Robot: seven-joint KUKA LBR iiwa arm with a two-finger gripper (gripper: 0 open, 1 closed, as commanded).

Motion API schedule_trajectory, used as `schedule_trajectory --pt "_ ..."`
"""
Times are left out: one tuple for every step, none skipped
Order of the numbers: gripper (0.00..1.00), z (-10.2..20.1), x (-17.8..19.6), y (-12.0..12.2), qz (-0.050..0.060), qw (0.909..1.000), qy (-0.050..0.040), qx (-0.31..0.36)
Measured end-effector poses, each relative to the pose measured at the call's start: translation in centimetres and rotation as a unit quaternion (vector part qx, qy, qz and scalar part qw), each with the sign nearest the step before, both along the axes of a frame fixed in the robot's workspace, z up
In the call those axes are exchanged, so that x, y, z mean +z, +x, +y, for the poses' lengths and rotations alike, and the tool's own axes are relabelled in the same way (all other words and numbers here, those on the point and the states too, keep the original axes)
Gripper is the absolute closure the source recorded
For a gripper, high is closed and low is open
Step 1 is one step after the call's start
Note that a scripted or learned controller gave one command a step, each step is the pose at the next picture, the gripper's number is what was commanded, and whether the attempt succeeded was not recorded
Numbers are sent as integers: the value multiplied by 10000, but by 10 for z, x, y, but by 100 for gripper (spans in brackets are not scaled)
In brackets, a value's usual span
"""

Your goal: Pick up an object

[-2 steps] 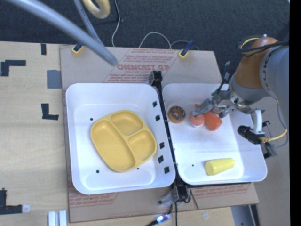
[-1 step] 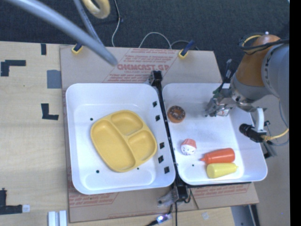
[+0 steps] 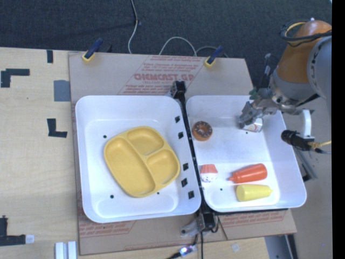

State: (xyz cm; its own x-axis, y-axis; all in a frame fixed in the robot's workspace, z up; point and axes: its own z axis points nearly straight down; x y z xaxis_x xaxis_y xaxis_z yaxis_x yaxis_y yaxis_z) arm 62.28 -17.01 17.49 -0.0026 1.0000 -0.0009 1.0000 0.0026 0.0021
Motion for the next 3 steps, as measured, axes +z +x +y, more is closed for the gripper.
schedule_trajectory --pt "100 1 38 1 -4 10000 1 -4" --pt "100 48 36 -3 19 10000 7 10" --pt "100 94 35 8 16 10000 10 16"
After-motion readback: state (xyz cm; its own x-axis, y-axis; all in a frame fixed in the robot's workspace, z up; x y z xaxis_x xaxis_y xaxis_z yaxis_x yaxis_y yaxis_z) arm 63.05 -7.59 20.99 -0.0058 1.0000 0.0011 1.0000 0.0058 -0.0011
